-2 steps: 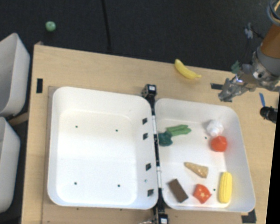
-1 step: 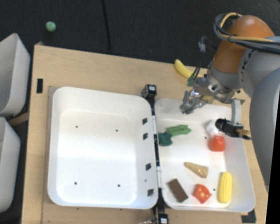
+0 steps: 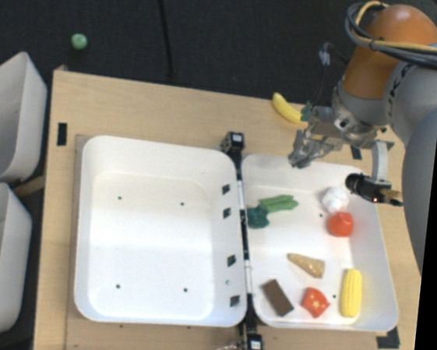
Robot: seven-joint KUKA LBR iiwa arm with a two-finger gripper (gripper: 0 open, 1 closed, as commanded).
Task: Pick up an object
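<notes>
White plastic, two shallow bins side by side on a pale wooden worktop [image 3: 172, 102]. The left bin [image 3: 153, 233] shows only a bare floor with a few small dark dots. The right bin [image 3: 380, 306] carries all the loose items.

Contents of the right bin, far to near: a white ball-like object [image 3: 333, 197] close to the far right wall, with a red rounded piece [image 3: 341, 224] just beside it on the near side. A green toy [image 3: 273, 209], darker teal at its left end, lies near the divider between the bins. A tan wedge [image 3: 306, 264] sits about mid-bin. Along the near edge: a brown block [image 3: 276, 296], a red pepper-like piece [image 3: 314, 302] just right of it, and a yellow corn cob [image 3: 352, 292] lying lengthwise by the right wall.

A yellow banana [image 3: 287, 108] lies on the worktop outside the bins, beyond the far rim of the right bin, partly hidden by the arm.

The hand [image 3: 302, 158] hangs over the far left corner of the right bin, apart from every item in it. Nothing is seen between its fingers; whether they are open or closed cannot be told at this resolution.

A small green ball [image 3: 78, 41] rests on the dark floor at far left. No legible writing, labels or brand marks anywhere.
</notes>
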